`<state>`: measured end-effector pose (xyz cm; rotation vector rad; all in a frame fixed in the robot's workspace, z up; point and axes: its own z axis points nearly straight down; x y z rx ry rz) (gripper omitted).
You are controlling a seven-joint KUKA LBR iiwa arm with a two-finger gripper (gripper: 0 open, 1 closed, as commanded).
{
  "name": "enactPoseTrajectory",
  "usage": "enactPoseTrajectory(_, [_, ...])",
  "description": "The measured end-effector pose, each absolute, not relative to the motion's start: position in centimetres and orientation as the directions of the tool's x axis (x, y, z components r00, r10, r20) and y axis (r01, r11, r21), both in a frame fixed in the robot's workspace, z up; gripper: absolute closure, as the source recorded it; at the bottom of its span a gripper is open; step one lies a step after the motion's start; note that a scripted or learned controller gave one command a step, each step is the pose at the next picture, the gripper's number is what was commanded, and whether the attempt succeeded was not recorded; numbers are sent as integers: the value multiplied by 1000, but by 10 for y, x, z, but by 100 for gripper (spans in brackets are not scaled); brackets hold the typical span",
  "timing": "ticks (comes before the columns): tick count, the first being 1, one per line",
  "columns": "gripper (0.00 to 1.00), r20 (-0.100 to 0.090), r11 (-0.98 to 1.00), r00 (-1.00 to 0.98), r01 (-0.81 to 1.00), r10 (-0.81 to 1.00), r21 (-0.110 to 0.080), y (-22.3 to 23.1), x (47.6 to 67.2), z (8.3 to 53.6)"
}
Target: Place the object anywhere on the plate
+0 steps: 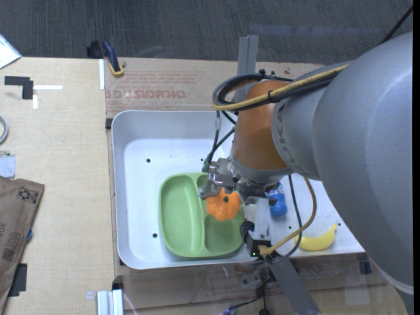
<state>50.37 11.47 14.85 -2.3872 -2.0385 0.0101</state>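
A light green two-part plate (184, 218) lies in the near part of the left white bin (131, 176). An orange, pumpkin-like object (223, 206) sits over the plate's right compartment, right under my gripper (220, 190). The grey arm with its orange band (259, 133) reaches in from the right and hides the fingers' tips, so I cannot make out whether they clasp the orange object or only hover at its top.
A blue object (278, 205) lies just right of the wrist, and a yellow banana (317, 240) rests near the front right. A cardboard sheet (164, 87) lies behind the bin. Cables hang by the gripper.
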Motion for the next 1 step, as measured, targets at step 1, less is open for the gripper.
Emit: enactPoseTrajectory(1, [0,-3,-157,157,988,988,-6,114,504,149])
